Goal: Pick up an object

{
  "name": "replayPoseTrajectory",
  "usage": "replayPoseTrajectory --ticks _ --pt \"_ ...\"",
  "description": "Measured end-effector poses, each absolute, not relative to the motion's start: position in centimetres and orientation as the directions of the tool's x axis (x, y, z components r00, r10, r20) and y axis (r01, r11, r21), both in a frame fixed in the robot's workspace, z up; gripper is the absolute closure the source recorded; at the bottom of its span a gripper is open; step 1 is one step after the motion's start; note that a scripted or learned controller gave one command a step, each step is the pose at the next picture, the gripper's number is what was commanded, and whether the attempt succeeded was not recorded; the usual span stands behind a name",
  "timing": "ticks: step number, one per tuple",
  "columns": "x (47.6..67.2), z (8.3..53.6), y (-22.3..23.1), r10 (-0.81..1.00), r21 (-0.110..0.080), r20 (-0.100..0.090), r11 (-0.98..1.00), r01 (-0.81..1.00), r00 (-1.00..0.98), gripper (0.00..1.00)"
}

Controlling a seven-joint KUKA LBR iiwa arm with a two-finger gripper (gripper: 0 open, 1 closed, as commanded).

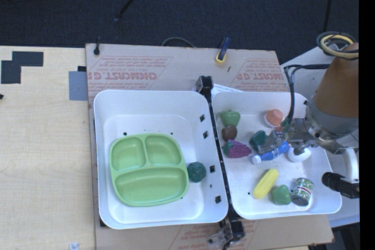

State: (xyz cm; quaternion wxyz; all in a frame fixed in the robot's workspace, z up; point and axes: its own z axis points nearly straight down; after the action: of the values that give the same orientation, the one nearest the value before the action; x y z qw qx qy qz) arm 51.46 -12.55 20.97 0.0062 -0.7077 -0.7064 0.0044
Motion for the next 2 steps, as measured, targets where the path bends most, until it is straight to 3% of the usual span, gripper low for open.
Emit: replayPoseTrajectory --ticks 1,2 --pt "51.7 21.6 -12.6 1.000 -0.002 0.000 0.000 1.000 0.000 0.00" --pt "51.3 15.2 -12.7 1.000 -0.010 0.003 0.001 1.000 -0.001 0.00"
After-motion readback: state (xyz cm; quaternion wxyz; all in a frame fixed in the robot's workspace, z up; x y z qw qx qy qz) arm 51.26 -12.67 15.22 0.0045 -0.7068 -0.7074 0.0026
